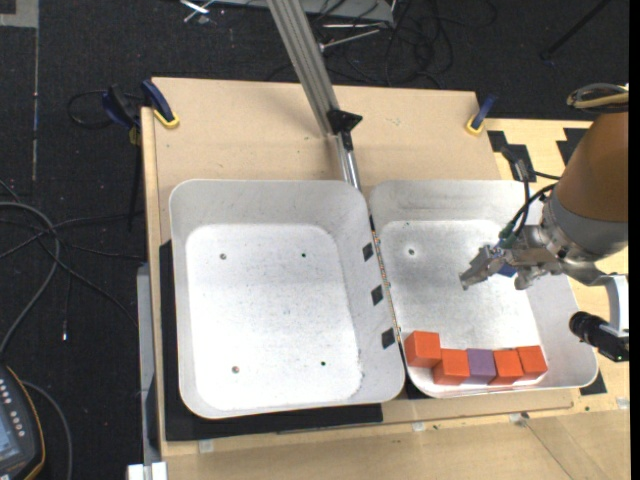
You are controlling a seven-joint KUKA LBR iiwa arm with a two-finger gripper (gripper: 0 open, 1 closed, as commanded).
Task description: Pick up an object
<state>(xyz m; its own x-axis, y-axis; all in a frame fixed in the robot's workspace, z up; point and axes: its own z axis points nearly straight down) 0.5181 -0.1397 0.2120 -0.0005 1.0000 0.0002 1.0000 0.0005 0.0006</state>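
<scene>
Above the right bin (560, 228) centre the gripper (482, 271) is poised, nothing seen held; finger state cannot be told; descent toward near-edge blocks (478, 361) is judged next

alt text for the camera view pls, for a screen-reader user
A grey robot arm reaches in from the right, its gripper above the right white bin, away from a row of blocks: four orange blocks and one purple block along the bin's near edge. The left white bin sits beside it on a wooden bench.
</scene>
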